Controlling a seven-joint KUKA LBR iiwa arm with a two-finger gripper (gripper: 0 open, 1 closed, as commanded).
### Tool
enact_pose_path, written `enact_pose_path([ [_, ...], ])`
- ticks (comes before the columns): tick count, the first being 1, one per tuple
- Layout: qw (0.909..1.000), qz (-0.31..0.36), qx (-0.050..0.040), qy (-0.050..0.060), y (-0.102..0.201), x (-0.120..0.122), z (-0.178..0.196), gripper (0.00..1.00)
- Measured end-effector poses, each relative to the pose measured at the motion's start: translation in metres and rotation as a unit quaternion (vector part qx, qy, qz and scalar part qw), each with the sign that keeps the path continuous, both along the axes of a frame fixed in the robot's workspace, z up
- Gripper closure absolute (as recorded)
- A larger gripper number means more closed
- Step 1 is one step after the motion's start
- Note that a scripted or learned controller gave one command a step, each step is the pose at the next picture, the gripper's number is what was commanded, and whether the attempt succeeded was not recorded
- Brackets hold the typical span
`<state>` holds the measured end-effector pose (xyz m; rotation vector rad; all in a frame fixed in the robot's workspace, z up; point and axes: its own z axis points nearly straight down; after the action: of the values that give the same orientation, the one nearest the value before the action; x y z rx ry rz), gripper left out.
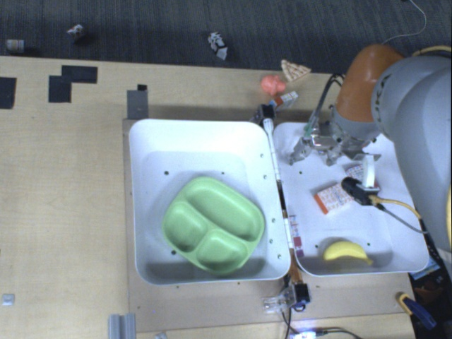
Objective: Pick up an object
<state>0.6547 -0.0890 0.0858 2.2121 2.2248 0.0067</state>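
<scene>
Gripper (313, 158) hangs low over the back part of the right bin (395, 265), close to its far-left corner. Its two fingers (293, 157) look spread apart, and nothing sits between them. The grey arm with its orange band comes in from the right, covering that bin's far-right corner.

Things to pick lie in both bins. In the right bin, a small orange-and-white box (333, 198) lies flat near the middle, just in front of the gripper and apart from it. A small white packet (357, 169) lies beside the gripper, toward the arm; what it is cannot be made out. A banana (346, 251) lies at the front of the bin, near the front wall, well apart from the gripper.

In the left bin (145, 189), a green plate (212, 224) with three sections takes up the middle and front, tilted slightly.

Outside the bins, on the bench behind the right bin, sit a pink lump (272, 85) and a pale wedge (295, 69), near each other.
</scene>
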Motion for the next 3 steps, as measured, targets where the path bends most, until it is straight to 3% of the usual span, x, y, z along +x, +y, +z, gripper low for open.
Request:
enact_pose_path([
  [1, 1.0, -0.002, -0.0005, 0.0, -0.015, -0.059, 0.001, 0.0],
  [2, 1.0, -0.001, -0.0005, -0.003, -0.015, -0.056, 0.013, 1.0],
  [3, 1.0, -0.001, -0.0005, -0.003, -0.014, -0.056, 0.013, 0.0],
])
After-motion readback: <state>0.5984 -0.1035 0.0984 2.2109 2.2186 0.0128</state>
